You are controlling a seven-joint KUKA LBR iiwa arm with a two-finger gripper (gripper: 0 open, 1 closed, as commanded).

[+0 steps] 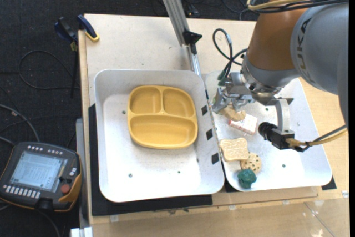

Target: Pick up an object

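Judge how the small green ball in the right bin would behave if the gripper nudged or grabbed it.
The green ball looks round, so a nudge would probably roll it. It sits against the bin's near wall, beside a spotted cookie, which may stop it. Its bumpy surface suggests decent grip, though a small round shape could squirt out of a pinch.

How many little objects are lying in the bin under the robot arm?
4 visible: a toast slice, a spotted cookie, a green ball and a white-pink block. The gripper may hide more.
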